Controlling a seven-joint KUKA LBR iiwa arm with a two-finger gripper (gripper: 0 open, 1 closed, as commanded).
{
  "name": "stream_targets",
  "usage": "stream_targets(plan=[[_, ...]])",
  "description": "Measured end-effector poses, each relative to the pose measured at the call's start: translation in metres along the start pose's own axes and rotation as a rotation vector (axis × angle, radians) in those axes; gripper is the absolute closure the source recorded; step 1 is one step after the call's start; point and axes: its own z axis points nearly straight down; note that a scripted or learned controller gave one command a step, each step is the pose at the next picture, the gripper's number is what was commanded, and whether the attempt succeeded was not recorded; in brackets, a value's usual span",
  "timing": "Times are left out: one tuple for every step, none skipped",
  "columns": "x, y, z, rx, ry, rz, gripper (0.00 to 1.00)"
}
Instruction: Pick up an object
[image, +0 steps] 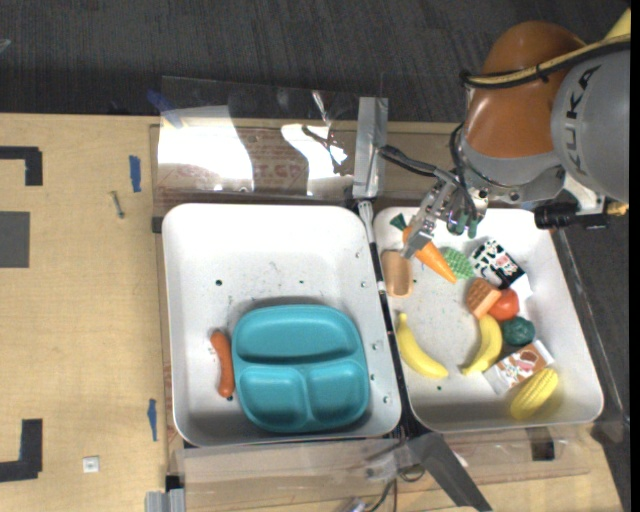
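My gripper (446, 218) hangs over the far left part of the right bin (575, 385), under the grey arm with its orange band. Right below it lies an orange carrot (434, 259) with a green top, pointing toward the bin's middle. Whether the gripper touches the carrot I cannot tell. Beside the carrot lie a green ridged piece (460, 263), a black-and-white carton (495, 262) and a brown bread roll (397, 273) against the left wall.
Further forward the right bin holds two bananas (420, 352) (486, 347), a red tomato (505, 303), a dark green item (518, 331), a small printed box (519, 366) and a yellow lemon (533, 391). The left bin (270, 235) holds a teal divided tray (300, 365) and a red sausage (224, 362).
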Motion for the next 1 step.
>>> stream_targets(plan=[[0.0706,0.0074,-0.0204,0.005,0.01,-0.137,1.0]])
